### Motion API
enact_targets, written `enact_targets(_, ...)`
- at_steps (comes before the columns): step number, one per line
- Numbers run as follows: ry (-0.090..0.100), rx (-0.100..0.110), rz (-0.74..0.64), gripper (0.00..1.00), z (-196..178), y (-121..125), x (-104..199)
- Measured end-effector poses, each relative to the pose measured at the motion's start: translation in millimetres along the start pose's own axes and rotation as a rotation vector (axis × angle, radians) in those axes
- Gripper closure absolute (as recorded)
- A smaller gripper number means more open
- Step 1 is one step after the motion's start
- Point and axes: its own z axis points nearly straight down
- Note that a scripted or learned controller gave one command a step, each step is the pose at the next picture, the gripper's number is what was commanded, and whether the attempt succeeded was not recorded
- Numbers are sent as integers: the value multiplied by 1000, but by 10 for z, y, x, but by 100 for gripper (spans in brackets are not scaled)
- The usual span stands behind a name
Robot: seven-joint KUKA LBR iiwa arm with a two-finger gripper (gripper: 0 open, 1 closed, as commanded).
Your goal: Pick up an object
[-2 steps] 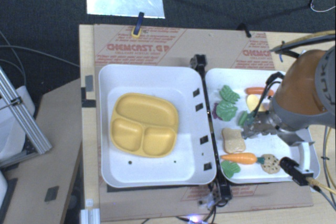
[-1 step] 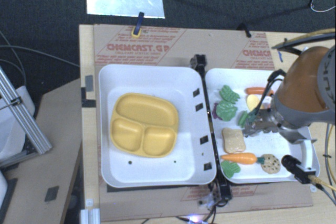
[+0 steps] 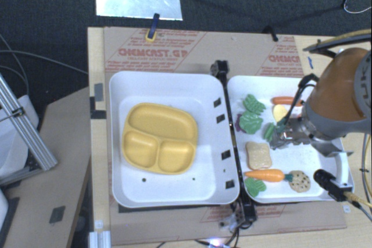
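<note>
Toy food pieces (image 3: 258,155) are lying in the right bin (image 3: 325,194), right of frame; your pincer (image 3: 278,139) is hovering above them, grip state unclear. You're needing a descent next.

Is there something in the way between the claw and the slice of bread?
Nothing visible. The claw hangs low in the right bin, just up and to the right of the bread, with bare white floor between them. The carrot lies on the bread's far side, away from the claw.
</note>
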Motion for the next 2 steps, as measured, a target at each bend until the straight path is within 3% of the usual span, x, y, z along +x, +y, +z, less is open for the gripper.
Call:
enact_targets(1, -3, 15, 0, 100, -49, 51, 507)
enact_targets(2, -3, 7, -1, 100, -857, -41, 919)
